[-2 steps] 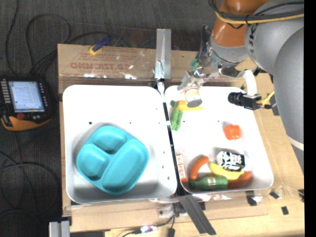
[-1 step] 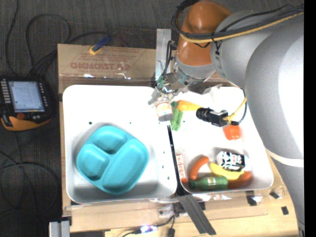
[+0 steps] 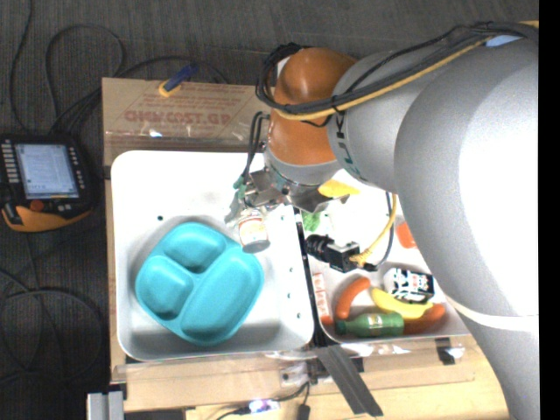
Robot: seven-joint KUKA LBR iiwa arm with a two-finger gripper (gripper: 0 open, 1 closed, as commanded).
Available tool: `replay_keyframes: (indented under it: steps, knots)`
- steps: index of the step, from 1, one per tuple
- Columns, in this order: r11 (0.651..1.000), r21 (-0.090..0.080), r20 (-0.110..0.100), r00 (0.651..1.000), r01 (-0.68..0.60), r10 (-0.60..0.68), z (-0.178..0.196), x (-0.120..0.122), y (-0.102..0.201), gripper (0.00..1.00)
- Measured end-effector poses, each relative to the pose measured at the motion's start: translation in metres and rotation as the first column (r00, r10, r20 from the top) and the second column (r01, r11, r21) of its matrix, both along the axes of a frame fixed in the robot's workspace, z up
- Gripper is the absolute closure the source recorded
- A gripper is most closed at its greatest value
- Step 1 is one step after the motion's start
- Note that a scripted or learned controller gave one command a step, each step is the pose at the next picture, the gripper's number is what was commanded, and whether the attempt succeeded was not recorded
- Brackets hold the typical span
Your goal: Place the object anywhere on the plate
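A turquoise plate (image 3: 199, 280) with three compartments lies in the left bin (image 3: 140, 191). My gripper (image 3: 251, 215) hangs over that bin, just beyond the plate's upper right rim. A small white cylinder with an orange band (image 3: 253, 232) sits between its fingertips, and the gripper is shut on it. The cylinder is level with the plate's rim and beside it, not over a compartment. The arm's orange band (image 3: 306, 81) and grey wrist hide the bins' rear divider.
The right bin (image 3: 325, 320) holds a banana (image 3: 398, 303), a green bottle (image 3: 372, 325), an orange sausage-shaped toy (image 3: 348, 294) and a black-and-white item (image 3: 411, 283). A cardboard sheet (image 3: 175, 112) lies behind the left bin. A pendant (image 3: 42, 175) rests at far left.
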State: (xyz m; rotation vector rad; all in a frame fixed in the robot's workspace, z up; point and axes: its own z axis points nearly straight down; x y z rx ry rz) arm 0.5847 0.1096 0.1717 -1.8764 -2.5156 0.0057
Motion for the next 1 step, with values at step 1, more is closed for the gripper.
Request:
replay_keyframes:
  steps: [1]
  knots:
    - [1.000, 0.000, 0.000, 1.000, 0.001, -0.001, 0.0002, 0.0002, -0.0003, 0.00]
